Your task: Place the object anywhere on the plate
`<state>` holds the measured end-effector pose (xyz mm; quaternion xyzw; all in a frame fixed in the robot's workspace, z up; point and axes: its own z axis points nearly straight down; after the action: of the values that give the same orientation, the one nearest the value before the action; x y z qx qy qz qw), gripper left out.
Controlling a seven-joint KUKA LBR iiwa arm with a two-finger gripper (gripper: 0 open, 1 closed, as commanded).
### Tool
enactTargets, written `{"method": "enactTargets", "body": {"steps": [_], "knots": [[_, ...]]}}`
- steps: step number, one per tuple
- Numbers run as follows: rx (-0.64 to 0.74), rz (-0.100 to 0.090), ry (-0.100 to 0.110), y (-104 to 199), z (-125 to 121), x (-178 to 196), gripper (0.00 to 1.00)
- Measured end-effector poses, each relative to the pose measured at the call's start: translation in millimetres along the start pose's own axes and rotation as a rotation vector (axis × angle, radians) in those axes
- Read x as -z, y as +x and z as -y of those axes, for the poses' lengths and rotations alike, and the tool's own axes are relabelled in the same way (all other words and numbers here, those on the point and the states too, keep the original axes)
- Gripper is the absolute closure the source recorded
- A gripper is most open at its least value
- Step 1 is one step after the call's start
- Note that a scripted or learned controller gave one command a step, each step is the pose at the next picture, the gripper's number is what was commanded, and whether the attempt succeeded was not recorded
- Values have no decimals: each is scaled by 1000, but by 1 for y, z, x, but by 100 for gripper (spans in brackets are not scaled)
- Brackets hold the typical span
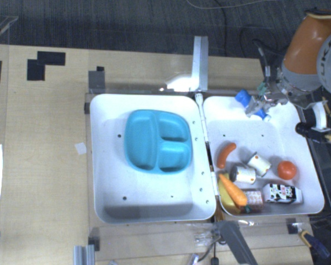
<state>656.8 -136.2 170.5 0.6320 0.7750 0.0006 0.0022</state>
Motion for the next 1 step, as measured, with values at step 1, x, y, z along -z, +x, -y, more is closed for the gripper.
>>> {"method": "enactTargets", "body": {"steps": [1], "knots": [[0,1,-3,0,-1,1,0]]}}
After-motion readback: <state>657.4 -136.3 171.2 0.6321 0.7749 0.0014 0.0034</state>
